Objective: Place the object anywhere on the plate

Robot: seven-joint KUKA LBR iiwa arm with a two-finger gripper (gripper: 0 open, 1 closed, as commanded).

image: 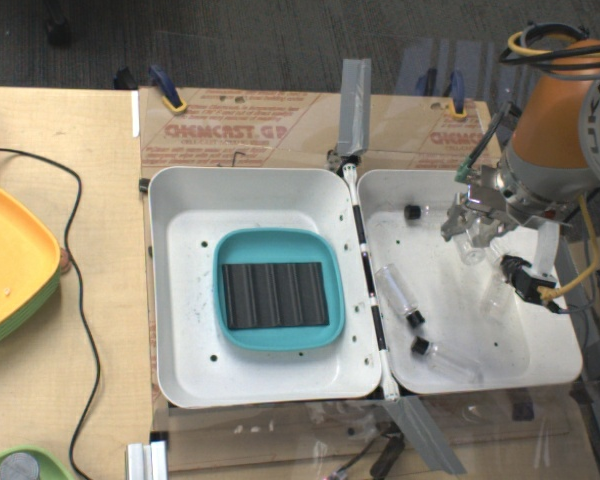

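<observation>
nearest the front edge of the right bin (540,368) lies a clear plastic vial with a dark cap (445,360), and just beyond it, close to the wall shared with the left bin (180,298), a second clear tube with a dark tip (400,296). either could be the object to move; i can't say which the program wants. they look light, stiff and slick, likely to roll or squirt out of a pinch, so i'd judge a hold across the middle of the barrel safest, square to its length. in the left bin sits the teal plate (280,290), square with rounded corners, a dark ribbed insert in its middle, nothing else on it. farther back in the right bin a small dark cap (413,211) rests near the rear wall. the gripper (470,230) hangs over the back half of that bin, apart from both tubes; whether it's parted or closed i cannot tell, and i see nothing in it.
</observation>
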